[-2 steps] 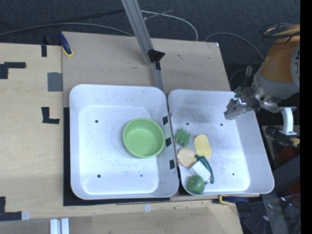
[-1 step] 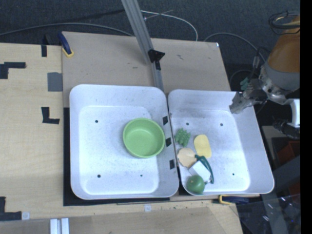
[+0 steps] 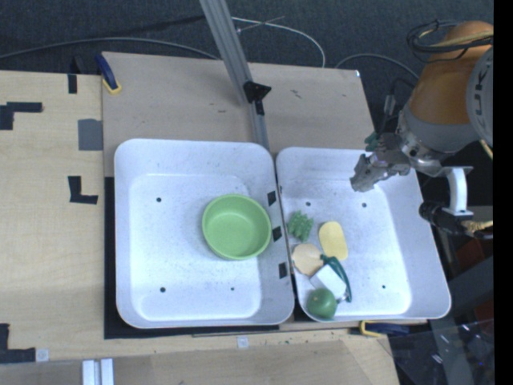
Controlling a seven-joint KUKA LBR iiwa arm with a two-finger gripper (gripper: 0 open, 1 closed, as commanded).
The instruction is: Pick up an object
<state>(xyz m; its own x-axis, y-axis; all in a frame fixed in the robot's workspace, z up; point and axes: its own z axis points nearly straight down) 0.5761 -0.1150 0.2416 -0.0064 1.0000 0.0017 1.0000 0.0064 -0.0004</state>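
My gripper point(image 3: 362, 180) hangs over the upper right part of the right bin point(image 3: 401, 239), with nothing visible between its fingers. Below and left of it, near the bin's left wall, lie several small objects: a dark green leafy piece point(image 3: 300, 225), a yellow oblong piece point(image 3: 333, 240), a pale tan round piece point(image 3: 305, 258), a white block with a teal strap point(image 3: 332, 278), and a green ball point(image 3: 322, 302). The gripper is apart from all of them. A green bowl point(image 3: 236, 227) sits upright in the left bin point(image 3: 160, 231).
A grey metal pole point(image 3: 232, 46) slants across the bench down to the gap between the bins. Black clips point(image 3: 277, 233) sit on the shared bin wall. Cables run on the dark floor at the back. The wooden bench point(image 3: 48, 159) extends to the left.
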